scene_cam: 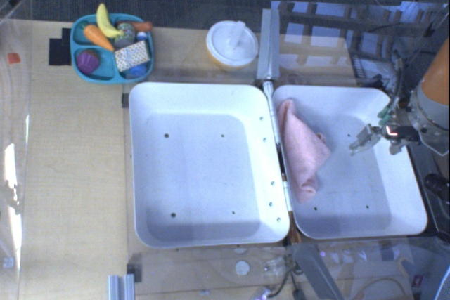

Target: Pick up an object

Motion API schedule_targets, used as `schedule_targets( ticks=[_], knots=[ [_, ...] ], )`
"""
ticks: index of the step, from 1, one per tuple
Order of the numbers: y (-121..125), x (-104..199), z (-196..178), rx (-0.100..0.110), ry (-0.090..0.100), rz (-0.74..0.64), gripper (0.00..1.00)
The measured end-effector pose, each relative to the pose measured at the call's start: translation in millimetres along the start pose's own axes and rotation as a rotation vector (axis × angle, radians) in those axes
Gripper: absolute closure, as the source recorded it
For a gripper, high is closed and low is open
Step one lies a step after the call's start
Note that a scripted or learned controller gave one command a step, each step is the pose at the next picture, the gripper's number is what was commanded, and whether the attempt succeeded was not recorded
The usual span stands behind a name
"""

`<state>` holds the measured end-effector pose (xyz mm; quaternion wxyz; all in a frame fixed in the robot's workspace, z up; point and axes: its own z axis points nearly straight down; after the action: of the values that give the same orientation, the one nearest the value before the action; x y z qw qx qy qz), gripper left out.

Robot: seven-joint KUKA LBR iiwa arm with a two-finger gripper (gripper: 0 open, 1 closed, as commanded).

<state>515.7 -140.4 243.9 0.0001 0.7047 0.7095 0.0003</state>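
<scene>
Hovering over the right shallow white plastic bin [394, 218], the two-finger gripper [364, 139] points toward the crumpled pink cloth [302, 147]; nothing sits between its fingers. How far they are spread, cannot tell: the tips are small and blurred against the white floor. Gripper is near the cloth but clear of it, on the side away from the divider, with bare bin floor between them.

Cloth is the only pickable thing in that bin. It lies bunched in a long fold against the wall it shares with the left white bin [204, 221], draped partly up that wall, probably because it was dropped loose there. Soft, so likely to deform under a pinch.

Grey arm with orange band [434, 91] reaches in from the far side of the cloth. Judged step: approach, grasp not yet made.

Beyond the bins from the cloth: round white-lidded yellow container [233, 43], and a blue compartment tray of toy food [111, 48].
</scene>
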Motion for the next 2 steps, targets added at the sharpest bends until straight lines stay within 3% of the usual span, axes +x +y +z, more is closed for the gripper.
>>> schedule_targets(
  ticks=[1, 2],
  knots=[
    [56, 39, 145, -0.014, -0.002, -0.065, 0.0],
    [91, 51, 150, -0.018, -0.007, -0.281, 0.0]
  ],
)
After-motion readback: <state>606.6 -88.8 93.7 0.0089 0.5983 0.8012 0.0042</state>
